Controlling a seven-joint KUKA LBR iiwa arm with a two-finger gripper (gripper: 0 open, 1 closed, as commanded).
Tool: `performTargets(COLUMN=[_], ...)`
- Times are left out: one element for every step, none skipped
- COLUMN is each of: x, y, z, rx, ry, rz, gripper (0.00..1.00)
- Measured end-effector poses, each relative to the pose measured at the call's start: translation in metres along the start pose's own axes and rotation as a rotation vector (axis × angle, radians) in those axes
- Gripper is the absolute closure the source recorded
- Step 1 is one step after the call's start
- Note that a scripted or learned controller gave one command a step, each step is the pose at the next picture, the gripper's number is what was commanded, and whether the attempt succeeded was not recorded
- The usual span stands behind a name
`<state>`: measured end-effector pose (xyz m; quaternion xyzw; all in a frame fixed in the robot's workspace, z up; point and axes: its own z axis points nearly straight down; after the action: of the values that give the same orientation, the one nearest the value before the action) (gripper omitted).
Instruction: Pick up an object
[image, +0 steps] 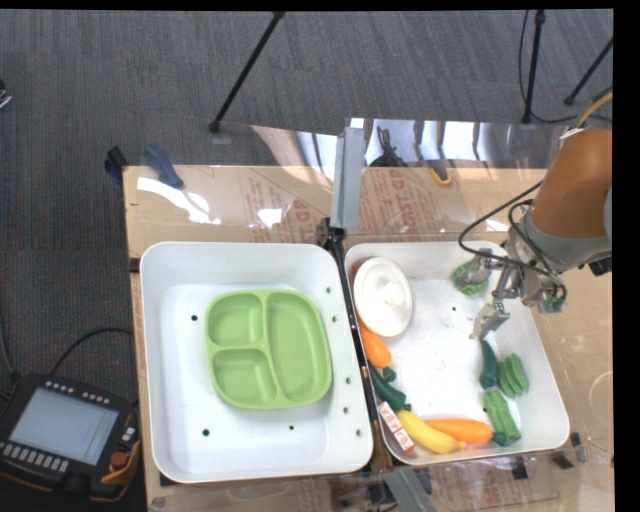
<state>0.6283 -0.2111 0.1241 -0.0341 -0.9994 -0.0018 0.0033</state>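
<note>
Grey hand (493, 318) over right bin (440, 375), fingers apart, holding nothing, green plate (268, 348) left.

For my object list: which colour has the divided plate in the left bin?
Light green. The divided plate shows plainly in the camera view.

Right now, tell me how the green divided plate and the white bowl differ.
The green divided plate lies in the left bin; the white bowl sits in the right bin, against its left wall. The plate is green, roughly rectangular, split into three compartments and lying flat; the bowl is white, round and undivided. The plate looks clearly larger than the bowl. Both are dishes that lie apart from the gripper.
</note>
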Motion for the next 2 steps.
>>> performTargets(x=[-0.014,-0.017], y=[0.006,0.008], z=[0.037,0.024], rx=[0.002,0.003], ry=[-0.006,-0.013], rz=[-0.191,-0.197], gripper=[0.0,1.0])
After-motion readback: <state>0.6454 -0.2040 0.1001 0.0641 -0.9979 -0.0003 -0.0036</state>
